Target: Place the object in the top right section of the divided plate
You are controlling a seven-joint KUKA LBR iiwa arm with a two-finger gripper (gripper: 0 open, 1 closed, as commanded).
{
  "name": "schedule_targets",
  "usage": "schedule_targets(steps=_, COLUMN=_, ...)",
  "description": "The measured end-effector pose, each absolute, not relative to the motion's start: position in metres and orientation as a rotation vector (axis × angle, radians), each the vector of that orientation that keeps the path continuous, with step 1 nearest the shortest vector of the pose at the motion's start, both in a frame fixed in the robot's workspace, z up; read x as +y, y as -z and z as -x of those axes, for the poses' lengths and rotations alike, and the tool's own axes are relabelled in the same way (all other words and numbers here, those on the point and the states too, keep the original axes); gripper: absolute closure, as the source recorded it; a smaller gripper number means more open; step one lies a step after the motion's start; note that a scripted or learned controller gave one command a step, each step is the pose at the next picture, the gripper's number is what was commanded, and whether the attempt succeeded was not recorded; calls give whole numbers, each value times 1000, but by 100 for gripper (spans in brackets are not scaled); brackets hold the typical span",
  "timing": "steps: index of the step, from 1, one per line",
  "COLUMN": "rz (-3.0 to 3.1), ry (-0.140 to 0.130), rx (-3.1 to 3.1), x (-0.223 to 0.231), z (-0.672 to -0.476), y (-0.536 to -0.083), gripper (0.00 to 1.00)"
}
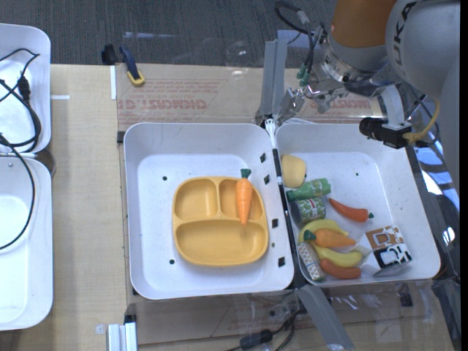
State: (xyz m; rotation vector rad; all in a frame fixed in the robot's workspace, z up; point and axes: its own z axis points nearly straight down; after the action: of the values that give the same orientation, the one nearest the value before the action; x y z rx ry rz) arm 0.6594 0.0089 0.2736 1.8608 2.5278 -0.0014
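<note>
The pincer (292, 102) hangs above the back edge where the two bins meet; its tips are small and blurry, so I cannot tell if they are spread. The carrot (243, 198) lies in the top right part of the yellow plate (212, 251), left bin (146, 218).

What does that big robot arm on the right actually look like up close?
The thick, rounded grey arm carries a broad orange band and part of dark lettering on its casing. Below the band sits a silvery metal gripper with thin green and dark wires looping around it. A small black box with a yellow cable hangs beside it.
</note>
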Motion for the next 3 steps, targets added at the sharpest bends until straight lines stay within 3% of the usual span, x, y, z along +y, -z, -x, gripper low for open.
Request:
schedule_targets(steps=1, rz=-1803, ry=2, rx=2570, x=-101, z=-659, y=-360, gripper=0)
schedule_targets(steps=2, rz=-1529, ry=2, rx=2740, x=-171, z=-660, y=-442, gripper=0)
schedule_targets(steps=3, rz=-1487, ry=2, rx=2765, x=-223, z=-660, y=-441, gripper=0)
